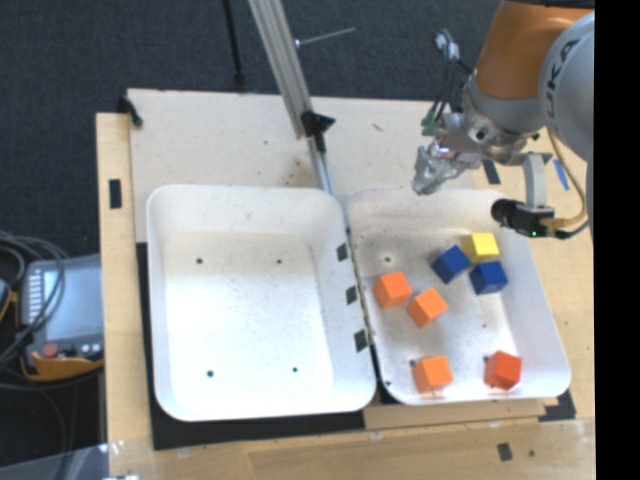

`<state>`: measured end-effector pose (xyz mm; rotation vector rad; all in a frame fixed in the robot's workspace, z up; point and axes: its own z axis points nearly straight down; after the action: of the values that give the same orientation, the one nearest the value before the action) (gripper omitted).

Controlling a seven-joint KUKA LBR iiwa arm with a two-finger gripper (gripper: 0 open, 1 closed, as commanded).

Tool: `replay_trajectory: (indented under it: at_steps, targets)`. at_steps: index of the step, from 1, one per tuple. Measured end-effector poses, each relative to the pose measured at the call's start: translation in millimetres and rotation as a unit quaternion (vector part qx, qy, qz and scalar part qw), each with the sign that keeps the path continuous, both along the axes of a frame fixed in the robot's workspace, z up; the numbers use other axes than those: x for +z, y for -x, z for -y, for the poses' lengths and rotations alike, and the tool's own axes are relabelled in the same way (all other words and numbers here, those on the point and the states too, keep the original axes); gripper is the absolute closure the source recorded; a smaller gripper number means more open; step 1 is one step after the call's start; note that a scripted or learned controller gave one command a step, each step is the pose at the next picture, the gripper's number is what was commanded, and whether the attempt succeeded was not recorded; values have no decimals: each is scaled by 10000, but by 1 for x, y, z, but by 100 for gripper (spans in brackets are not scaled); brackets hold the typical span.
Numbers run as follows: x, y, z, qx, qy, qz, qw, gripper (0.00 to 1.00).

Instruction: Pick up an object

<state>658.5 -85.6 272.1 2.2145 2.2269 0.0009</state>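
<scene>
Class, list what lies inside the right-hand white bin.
The right bin holds seven blocks: three orange, two blue, one yellow, one red-orange. The yellow block partly covers a blue one.

3 orange cubes, 1 red cube, 2 blue cubes, 1 yellow cube, white bins

Alu rail slanting over bench, pendant w/ screen at left, black cables beside it

A single fixed camera sits above the bench and looks down at a slant, far enough back to take in both white bins and dark floor beyond; the arm enters from the right.
</scene>
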Motion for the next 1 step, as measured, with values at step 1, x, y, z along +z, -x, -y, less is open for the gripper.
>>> replay_trajectory:
  at_steps: [1]
  targets:
    - [-15, -1, -46, -2, 0, -9, 10000, 100]
